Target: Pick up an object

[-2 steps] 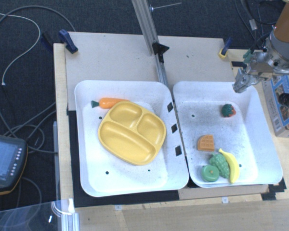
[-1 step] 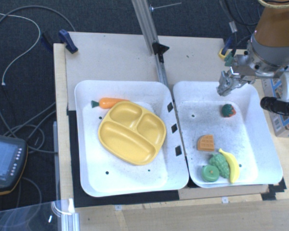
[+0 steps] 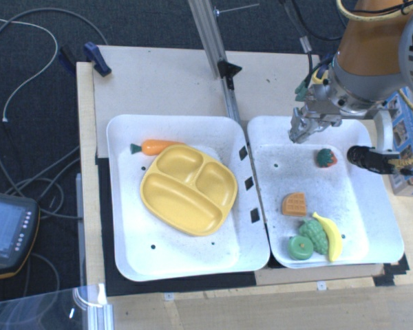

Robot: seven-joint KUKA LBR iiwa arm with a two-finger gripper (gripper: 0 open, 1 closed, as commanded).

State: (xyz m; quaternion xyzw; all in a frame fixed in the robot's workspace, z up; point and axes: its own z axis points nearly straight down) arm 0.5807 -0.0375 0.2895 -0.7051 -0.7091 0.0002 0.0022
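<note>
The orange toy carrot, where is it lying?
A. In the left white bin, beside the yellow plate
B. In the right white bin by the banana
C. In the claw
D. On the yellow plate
A: the orange toy carrot lies in the left white bin, at the upper edge of the yellow divided plastic plate.

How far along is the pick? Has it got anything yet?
Nothing looks picked so far. The gripper hangs above the far end of the right bin, with no object visible in it. The strawberry, waffle, banana, grapes and green round piece all lie on the bin floor. The whole grasp remains.
</note>
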